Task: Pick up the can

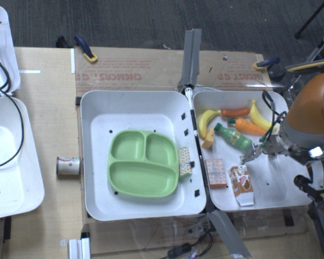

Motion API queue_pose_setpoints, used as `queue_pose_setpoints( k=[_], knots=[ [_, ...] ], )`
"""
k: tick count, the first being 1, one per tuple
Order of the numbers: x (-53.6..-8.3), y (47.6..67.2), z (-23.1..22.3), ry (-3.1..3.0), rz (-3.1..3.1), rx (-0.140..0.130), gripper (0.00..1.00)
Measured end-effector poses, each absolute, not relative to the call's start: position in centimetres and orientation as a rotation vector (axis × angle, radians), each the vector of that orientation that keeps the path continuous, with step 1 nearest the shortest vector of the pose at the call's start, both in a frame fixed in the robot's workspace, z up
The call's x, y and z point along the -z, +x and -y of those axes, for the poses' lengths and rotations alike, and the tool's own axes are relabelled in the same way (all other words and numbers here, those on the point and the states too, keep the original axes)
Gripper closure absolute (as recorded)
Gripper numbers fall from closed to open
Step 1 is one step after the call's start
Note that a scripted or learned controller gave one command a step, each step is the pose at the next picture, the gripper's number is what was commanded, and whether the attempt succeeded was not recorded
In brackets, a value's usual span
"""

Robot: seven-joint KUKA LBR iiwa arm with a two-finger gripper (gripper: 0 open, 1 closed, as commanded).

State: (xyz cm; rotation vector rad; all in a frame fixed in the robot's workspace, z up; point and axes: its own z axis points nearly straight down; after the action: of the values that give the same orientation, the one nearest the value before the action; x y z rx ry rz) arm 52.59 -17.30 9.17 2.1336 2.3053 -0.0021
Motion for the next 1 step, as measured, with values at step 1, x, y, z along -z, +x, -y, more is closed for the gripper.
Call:
queue_pose_setpoints(
  k=[1],
  knots=[
    [-9.17, 52.6, 17.28, 2.133, -2.305, 0.001, 0.0]
  ],
)
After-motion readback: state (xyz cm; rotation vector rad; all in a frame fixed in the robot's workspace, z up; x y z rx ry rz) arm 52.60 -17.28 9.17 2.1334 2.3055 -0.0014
